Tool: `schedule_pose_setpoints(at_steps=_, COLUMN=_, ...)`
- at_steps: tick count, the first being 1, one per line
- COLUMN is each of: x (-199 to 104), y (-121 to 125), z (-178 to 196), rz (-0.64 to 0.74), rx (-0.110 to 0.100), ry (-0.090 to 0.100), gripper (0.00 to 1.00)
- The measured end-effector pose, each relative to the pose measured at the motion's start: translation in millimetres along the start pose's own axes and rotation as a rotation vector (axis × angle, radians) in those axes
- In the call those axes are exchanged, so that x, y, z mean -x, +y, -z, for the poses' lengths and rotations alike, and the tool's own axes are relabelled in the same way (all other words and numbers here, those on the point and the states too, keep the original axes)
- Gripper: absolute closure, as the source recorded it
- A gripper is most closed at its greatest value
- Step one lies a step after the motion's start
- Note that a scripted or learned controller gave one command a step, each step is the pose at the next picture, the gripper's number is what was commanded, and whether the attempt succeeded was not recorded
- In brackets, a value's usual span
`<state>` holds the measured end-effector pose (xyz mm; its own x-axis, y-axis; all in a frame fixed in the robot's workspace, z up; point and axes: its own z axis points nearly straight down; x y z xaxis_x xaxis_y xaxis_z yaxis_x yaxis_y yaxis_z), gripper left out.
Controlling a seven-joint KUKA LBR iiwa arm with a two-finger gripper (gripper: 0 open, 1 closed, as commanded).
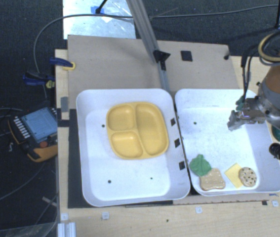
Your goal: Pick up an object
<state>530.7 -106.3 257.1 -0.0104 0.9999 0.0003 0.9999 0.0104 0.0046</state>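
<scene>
Jaws of mine hang over the right bin, near its back right part, and whether they are parted or closed I cannot tell from this slant; nothing shows between them. Below them the white floor of that bin is bare. My grey arm with its orange band comes in from the right edge.

Along the front wall of the same bin, well apart from me, lie four small things in a row: a green leaf, a slice of toast touching it, a yellow cheese wedge, and a round cookie just beside the cheese.

Over in the left bin sits a yellow plate with three compartments. Both bins rest side by side on the bench.
</scene>
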Motion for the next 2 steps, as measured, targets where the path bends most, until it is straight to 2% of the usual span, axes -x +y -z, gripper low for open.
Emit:
schedule_pose_setpoints(at_steps=1, x=-48, y=20, z=5, rz=0.0, rx=-0.001, ry=0.001, gripper=1.0)
schedule_pose_setpoints(at_steps=2, x=-98, y=39, z=-14, rz=0.0, rx=-0.002, ry=0.001, gripper=1.0)
